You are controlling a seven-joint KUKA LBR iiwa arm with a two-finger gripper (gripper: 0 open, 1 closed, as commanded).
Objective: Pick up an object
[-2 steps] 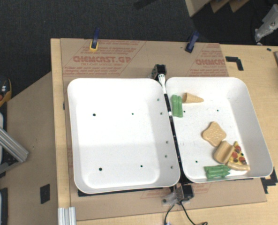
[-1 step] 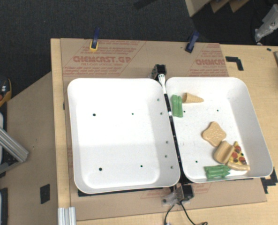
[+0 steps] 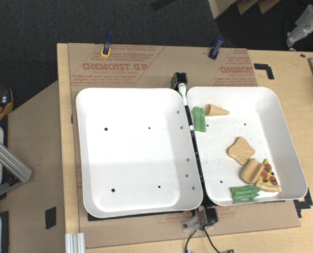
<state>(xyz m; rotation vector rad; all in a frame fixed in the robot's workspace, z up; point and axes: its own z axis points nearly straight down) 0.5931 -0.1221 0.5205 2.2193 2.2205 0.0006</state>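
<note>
A: Camera view: claw state? Can't tell.
B: Toy food is sitting in the right bin [image 3: 283,115]: toast [image 3: 240,150], pizza slice [image 3: 267,176]. Cardboard [image 3: 145,62] is reading "CHEMCAST".

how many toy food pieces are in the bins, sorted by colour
green: 2, a stick by the right bin's left wall and a leafy piece at its near edge
tan: 3, a cone, a bread slice and a roll
multicoloured: 1, a pizza slice
total: 6, all in the right bin
</note>
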